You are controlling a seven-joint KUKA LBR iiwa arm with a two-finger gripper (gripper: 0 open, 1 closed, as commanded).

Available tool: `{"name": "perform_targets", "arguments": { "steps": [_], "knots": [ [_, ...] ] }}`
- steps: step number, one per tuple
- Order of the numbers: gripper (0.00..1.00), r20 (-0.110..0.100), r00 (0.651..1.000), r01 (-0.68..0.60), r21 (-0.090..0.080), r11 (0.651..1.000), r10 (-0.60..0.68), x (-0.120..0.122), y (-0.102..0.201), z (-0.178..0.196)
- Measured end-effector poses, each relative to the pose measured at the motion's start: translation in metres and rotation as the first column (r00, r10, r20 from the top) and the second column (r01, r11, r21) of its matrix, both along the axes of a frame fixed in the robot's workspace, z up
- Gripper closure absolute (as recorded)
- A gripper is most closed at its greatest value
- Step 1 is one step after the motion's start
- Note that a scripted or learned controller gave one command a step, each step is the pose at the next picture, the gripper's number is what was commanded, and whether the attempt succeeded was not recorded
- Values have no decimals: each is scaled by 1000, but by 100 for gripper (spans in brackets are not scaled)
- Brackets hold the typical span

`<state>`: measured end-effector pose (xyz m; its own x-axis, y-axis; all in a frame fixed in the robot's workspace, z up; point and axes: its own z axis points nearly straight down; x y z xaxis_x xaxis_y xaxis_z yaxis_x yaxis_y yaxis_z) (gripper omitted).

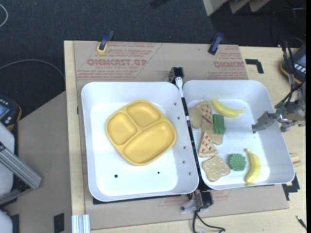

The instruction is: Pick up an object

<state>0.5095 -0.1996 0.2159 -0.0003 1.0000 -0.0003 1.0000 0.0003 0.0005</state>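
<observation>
The right bin (252,93) holds toy food. One yellow banana (226,108) lies near its back and a second banana (253,166) near its front right. Two pizza slices (207,112) (207,143) sit at the bin's left side with a green pickle-like piece (219,124) between them. A slice of toast (215,168) and a green broccoli (237,161) rest at the front. My gripper (261,123) reaches in over the bin's right side, above bare bin floor, apart from all the food.
The left bin (95,135) bears a yellow divided plate (141,131). A black divider rail (185,125) runs between the bins. Clamps (103,41) (215,43) hold the cardboard at the back. Cables and gear crowd the right edge (294,69).
</observation>
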Motion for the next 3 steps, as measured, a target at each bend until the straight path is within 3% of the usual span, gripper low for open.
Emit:
{"name": "perform_targets", "arguments": {
  "steps": [1, 2, 3],
  "knots": [
    [100, 3, 1000, -1, -2, 1000, 1, 1, 0, 11],
    [100, 0, 1000, -4, 0, 1000, 4, 62, 13, -55],
    [100, 9, 1000, -7, 0, 1000, 7, 51, 77, 46]
  ]
}}
